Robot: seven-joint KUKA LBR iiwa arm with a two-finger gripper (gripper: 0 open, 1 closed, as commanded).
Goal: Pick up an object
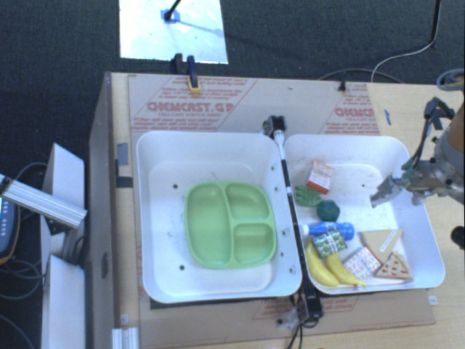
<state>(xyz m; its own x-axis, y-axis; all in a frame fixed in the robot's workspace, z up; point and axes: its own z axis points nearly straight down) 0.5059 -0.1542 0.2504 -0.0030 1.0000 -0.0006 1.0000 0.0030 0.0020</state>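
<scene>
Camera view: the gripper (pixel 389 189) hangs over the right bin's (pixel 363 145) right edge, fingers spread, holding nothing. The objects lie along that bin's left and front edges: box (pixel 319 175), green ball (pixel 328 210), bottle (pixel 328 230), bananas (pixel 328 266), pizza slice (pixel 394 268). The left bin (pixel 163 151) carries a green tray (pixel 230 223). Nothing is lifted yet; choosing, descending and grasping all seem left to do

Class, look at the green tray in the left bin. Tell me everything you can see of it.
The green tray is pale green, looks like moulded plastic, and has rounded corners. Raised ridges split it into three compartments: one long one on the left and two smaller ones stacked on the right. It lies flat and face up on the floor of the left bin, slightly turned against the bin's walls, nearer the front right corner. Nothing shows in its compartments, and only the bin floor touches it.
</scene>
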